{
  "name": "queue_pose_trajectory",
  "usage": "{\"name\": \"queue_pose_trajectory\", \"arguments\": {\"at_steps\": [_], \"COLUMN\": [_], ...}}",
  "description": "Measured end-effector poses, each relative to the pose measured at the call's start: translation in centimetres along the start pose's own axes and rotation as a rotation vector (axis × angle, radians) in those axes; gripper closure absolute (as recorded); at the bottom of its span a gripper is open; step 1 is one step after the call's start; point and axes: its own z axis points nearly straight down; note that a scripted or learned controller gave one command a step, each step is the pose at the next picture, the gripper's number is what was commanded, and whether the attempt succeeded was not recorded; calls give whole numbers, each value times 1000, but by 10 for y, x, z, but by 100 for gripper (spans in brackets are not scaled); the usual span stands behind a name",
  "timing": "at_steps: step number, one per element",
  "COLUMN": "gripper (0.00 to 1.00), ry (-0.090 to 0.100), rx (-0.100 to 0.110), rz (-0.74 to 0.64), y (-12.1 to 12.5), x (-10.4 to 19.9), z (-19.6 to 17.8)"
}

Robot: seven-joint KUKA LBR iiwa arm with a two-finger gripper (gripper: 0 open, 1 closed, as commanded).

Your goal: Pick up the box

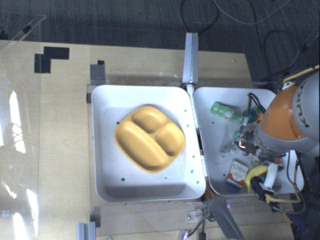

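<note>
Two bins side by side, the arm over the right one

The left bin (pixel 100 134) holds a bread-shaped lump (pixel 150 138). In the right bin (pixel 210 149), a bottle (pixel 226 111) lies at the back, a box (pixel 236 174) at the front beside a banana (pixel 255 174), under the arm (pixel 287 119).

The two bins (pixel 100 149) are white, with small dark dots along the walls. In the left bin lies a big yellow, bread-like lump (pixel 150 138) with a golden-brown tone and soft shiny spots. In the right bin, near the top, lies a green bottle (pixel 226 111) with a pale label. At the lower right lies a small box (pixel 236 174) with blue, orange and yellow print, and beside it a yellow banana (pixel 255 174). The arm (pixel 292 116) is grey with an orange band. The bench (pixel 45 149) is pale wood-coloured, with black marks (pixel 47 58) in the upper left. The floor (pixel 125 9) at the top is dark blue-grey with black cables (pixel 200 14).
</note>
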Motion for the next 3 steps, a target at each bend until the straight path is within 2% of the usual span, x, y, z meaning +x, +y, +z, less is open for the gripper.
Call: {"name": "queue_pose_trajectory", "arguments": {"at_steps": [1, 2, 3], "gripper": [0, 0, 0], "ry": [-2, -5, -4], "rx": [-5, 7, 5], "rz": [287, 246, -9], "y": [-16, -14, -15], "x": [17, 50, 9], "z": [0, -96, -129]}}
